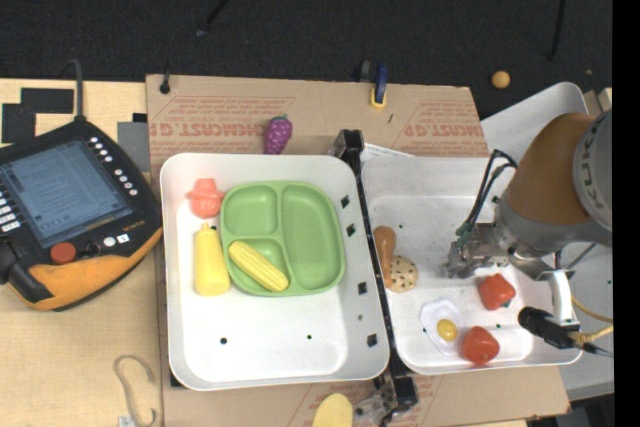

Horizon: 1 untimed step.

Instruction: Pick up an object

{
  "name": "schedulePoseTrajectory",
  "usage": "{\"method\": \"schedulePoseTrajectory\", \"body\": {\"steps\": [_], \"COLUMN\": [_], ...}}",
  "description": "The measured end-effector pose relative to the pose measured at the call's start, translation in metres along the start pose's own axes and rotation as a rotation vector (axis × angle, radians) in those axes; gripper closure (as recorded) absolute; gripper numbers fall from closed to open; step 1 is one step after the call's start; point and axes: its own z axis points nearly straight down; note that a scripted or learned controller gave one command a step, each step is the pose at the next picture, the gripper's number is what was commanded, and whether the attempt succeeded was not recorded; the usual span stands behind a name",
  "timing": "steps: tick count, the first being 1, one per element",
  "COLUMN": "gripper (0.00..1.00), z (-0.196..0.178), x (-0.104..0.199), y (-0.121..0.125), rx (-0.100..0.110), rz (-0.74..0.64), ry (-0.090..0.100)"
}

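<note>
Nearest me in the right bin (415,200), a red toy tomato (480,345) lies just beside a fried-egg toy (441,325) by the near edge. A second red toy, likely a pepper (496,291), sits just behind them, with a cookie (401,274) and a brown drumstick-like piece (384,242) along the bin's left wall. I read them all as light, hard, smooth plastic: stiff, not fragile, but rounded and apt to slip, so I would pinch the pepper across its widest middle. The gripper (466,258) hangs low over the bin floor, just left of the pepper and beside it; I cannot tell how its pincer stands, and I see nothing in it.
</note>
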Motion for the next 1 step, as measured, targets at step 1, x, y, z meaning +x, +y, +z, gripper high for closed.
{"method": "schedulePoseTrajectory", "body": {"steps": [1], "gripper": [1.00], "z": [-0.0588], "x": [-0.0034], "y": [0.0082], "rx": [-0.007], "rz": [-0.005], "ry": [-0.002]}}
